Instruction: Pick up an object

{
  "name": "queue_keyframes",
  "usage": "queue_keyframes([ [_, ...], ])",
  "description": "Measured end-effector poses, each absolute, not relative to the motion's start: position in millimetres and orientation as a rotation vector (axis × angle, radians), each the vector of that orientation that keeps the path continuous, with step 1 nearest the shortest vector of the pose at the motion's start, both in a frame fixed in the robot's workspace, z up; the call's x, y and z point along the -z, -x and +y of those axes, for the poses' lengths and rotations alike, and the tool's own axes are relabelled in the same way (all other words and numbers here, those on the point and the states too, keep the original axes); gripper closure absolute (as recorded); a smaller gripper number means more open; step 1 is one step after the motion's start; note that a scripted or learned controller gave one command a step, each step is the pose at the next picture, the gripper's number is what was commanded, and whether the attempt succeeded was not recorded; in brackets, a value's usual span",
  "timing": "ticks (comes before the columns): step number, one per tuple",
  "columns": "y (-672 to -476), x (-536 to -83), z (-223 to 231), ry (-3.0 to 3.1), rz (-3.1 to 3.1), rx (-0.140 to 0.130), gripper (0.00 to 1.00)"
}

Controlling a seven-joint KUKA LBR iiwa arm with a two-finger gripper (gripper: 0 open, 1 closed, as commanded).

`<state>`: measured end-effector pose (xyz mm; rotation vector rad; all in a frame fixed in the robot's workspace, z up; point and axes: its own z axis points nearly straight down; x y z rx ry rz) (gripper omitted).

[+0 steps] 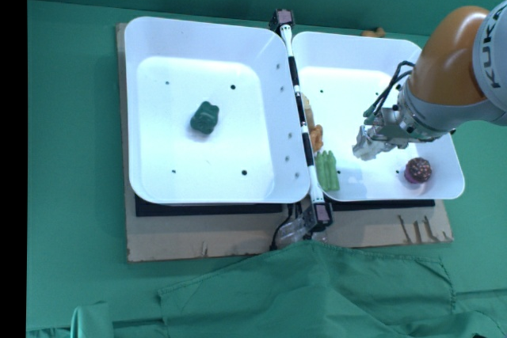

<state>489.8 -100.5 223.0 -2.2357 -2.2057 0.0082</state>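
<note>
White bins sit side by side on the counter as the hand [366, 148] hovers in the right bin [447, 187], its grip unreadable to us. We fear a miss: green pods [327, 170] lie beside it, hard against the wall.

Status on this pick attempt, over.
Gripper low in right bin, nothing visibly held. Green pod beside it, berry close. Path unobstructed.

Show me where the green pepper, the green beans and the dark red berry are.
green pepper [204, 117], camera view, its top.
green beans [327, 170], camera view, middle of the bunch.
dark red berry [418, 169], camera view, its centre.
</note>
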Motion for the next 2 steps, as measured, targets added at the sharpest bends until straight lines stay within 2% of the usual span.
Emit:
queue_keyframes([
  [1, -475.8, -282.1, -48.7, 2.223, -2.227, 0.008, 1.0],
  [2, -495.0, -357.4, -98.4, 2.239, -2.223, 0.011, 1.0],
])
